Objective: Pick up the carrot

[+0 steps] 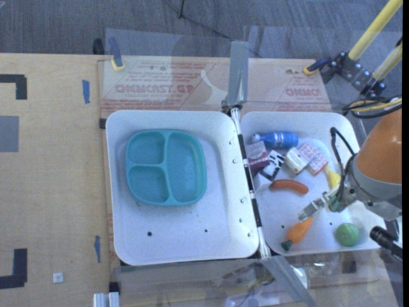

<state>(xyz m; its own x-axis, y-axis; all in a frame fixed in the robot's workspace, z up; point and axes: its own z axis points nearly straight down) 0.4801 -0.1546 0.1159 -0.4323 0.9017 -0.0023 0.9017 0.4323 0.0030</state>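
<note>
The carrot (300, 229), orange with a green tip pointing to the lower left, lies aslant near the front edge of the right bin (271, 219). My gripper (317, 208) reaches in from the right and hovers right at the carrot's upper right end, apparently touching or just above it. The grey wrist and orange band rise behind it at the right edge. The carrot still rests on the bin floor.
A green lime (347, 234) sits right of the carrot. Farther back lie a red sausage (289, 185), a yellow piece (332, 176), a blue bottle (276, 139), a purple box (257, 155) and small packets (312, 158). The left bin holds a teal divided plate (166, 167).
</note>
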